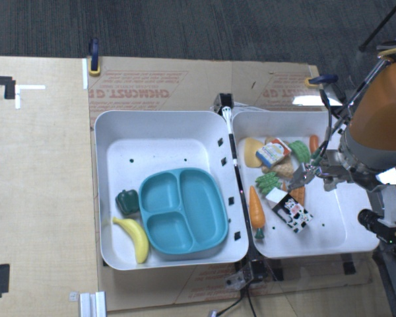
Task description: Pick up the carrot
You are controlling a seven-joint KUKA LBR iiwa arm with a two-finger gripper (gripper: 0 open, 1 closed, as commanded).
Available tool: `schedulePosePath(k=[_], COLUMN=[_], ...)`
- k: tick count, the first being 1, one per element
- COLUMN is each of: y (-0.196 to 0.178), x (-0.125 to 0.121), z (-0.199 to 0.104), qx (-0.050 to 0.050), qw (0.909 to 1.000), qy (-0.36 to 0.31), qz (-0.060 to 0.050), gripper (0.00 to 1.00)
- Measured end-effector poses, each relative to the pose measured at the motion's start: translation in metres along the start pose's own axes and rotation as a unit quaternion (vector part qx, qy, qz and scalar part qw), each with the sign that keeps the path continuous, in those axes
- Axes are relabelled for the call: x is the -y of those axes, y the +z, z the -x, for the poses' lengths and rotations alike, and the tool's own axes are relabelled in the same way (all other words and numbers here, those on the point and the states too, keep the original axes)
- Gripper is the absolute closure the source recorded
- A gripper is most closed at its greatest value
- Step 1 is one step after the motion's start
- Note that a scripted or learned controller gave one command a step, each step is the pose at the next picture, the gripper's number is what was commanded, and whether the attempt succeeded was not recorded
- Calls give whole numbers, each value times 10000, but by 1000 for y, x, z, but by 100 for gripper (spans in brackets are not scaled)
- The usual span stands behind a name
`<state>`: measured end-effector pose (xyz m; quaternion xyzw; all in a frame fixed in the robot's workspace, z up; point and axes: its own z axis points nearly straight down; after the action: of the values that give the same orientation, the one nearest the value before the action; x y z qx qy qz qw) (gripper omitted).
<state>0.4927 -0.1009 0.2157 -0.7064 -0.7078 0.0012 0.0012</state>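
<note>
The carrot (256, 207) is orange with a small green top at its near end. It lies lengthwise along the left wall of the right bin (336, 233). My gripper (307, 175) hangs over the middle of that bin, right of the carrot and a little farther back, above a pile of toy food. Nothing shows clearly in its grasp. The grey arm with its orange band comes in from the right.
Near the gripper in the right bin lie a yellow piece (251, 152), a white-and-blue packet (272, 153), green vegetables (269, 180), a small orange piece (297, 195) and a cow-patterned carton (292, 214). The left bin holds a teal divided plate (183, 210), a banana (137, 238) and a green pepper (127, 202).
</note>
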Motion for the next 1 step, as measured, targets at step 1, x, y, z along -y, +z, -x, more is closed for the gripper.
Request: schedulePosePath(k=[1], y=[117], x=[-37], z=[6], qx=[-9], qw=[9916], qy=[1294], qz=[20], gripper=[0])
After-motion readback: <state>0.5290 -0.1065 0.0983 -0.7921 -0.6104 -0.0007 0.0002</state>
